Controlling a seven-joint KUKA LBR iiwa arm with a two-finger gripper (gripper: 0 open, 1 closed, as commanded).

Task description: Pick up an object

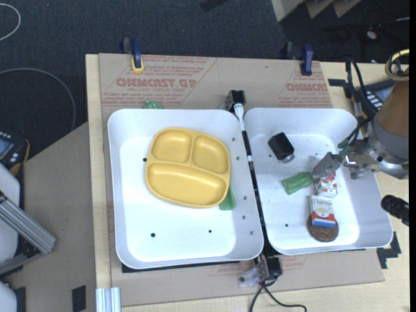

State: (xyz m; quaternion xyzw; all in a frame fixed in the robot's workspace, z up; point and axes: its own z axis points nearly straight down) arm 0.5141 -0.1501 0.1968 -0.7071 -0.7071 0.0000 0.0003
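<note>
Reaching in from the right of the camera view, the gripper point(329, 164) hangs low over the right bin point(370, 236), its grey fingers point(323, 168) just above the upper end of a flat snack packet point(324, 208); whether they are spread or closed cannot be told from this slant, and nothing shows between them, so I judge that no object is held yet. The pick therefore looks to be at the approach stage; closing on something, lifting it and carrying it clear all remain to be done.

The likeliest target, as I read it, is that packet; it lies flat on the bin floor in the lower right part of the bin, its long axis running nearly straight up and down the picture, the white and red printed end toward the gripper and the dark rounded end toward the near rim. Just left of its upper end lies a small green block point(296, 182), its long axis slanting up to the right; farther up sits a black block point(281, 145), apart from both.

The left bin point(188, 239) bears a yellow divided plate point(188, 168), with a green piece point(227, 200) peeping from under its right edge; none of these is near the gripper.
</note>
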